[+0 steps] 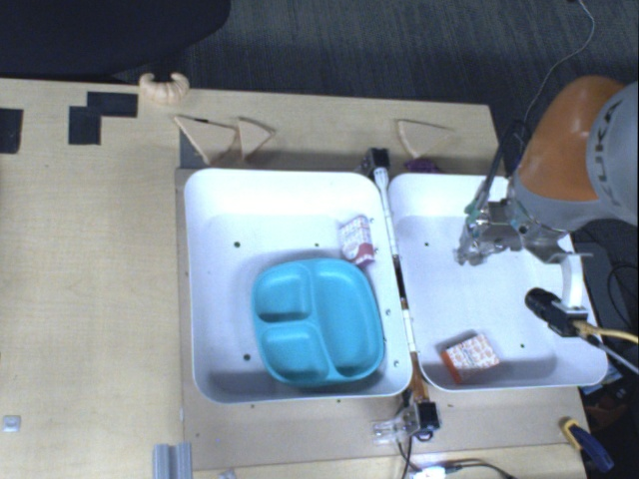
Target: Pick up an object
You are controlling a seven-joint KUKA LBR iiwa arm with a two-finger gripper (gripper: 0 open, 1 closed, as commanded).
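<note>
My gripper (pixel 475 250) hangs over the back part of the right bin (pixel 429 208), its metal fingers pointing down and left with nothing seen between them. A small orange and white box (pixel 470 355) lies near the front of the right bin, well in front of the gripper. In the left bin (pixel 215 218) a turquoise divided plate (pixel 318 319) rests on the floor, and a small red and white packet (pixel 355 239) lies just behind it, close to the wall between the bins.
The two bins meet at a central divider (pixel 395 267). Wooden bench surface (pixel 90 297) stretches to the left. Triangular wooden brackets (pixel 225 133) stand behind the bins. Cables and a clip (pixel 419 422) sit at the front edge.
</note>
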